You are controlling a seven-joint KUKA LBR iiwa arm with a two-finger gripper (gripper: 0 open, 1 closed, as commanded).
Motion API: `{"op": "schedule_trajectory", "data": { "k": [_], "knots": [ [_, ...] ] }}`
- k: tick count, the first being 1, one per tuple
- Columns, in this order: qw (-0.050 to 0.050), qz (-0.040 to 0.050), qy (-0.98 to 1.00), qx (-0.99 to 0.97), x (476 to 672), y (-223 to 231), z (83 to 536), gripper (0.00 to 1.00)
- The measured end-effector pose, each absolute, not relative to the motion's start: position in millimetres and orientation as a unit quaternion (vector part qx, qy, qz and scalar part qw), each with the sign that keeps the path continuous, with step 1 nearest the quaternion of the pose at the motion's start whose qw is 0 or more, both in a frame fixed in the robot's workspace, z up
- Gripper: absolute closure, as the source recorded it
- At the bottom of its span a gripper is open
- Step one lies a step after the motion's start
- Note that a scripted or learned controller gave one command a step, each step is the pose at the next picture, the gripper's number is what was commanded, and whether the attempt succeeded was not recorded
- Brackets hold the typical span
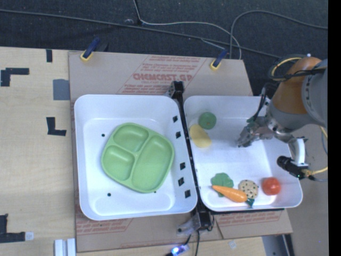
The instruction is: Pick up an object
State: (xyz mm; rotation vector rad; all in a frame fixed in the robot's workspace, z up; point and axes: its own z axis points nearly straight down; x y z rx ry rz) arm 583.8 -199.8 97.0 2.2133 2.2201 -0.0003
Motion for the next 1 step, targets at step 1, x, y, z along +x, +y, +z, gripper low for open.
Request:
{"op": "schedule_trajectory", "data": {
  "k": [1],
  "knots": [
    [0.002, 0.0009, 0.707, 0.707, 588.8, -205.6, 157.9, 1.0]
  ]
}}
